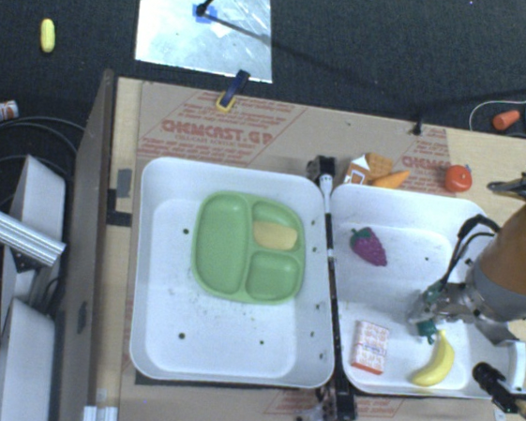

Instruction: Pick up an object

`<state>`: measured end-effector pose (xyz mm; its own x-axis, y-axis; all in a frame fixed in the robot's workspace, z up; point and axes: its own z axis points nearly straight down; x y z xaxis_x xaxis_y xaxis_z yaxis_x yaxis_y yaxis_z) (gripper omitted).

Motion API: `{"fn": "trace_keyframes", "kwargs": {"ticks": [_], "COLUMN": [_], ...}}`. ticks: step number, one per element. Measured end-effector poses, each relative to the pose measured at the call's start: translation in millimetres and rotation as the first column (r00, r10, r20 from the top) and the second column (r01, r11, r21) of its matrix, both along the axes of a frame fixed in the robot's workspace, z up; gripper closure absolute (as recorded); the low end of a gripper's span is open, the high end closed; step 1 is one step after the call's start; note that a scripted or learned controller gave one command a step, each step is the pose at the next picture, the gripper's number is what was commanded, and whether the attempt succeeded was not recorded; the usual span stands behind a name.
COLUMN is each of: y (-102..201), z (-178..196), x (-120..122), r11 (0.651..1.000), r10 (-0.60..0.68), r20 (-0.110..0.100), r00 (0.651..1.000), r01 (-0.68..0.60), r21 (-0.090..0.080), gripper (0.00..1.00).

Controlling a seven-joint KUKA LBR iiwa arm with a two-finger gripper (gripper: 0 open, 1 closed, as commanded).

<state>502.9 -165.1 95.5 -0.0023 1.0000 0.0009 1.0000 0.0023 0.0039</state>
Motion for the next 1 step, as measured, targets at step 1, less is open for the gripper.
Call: {"fn": "trace_keyframes", "kwargs": {"ticks": [1], "y": [56.1], "z": [-11.6], "x": [30.3], "r11": [1.0], "r10": [0.007], "r20": [-0.001], "r00": [1.0], "r01": [-0.007], "r21": [-0.001], "gripper": [1.0]}}
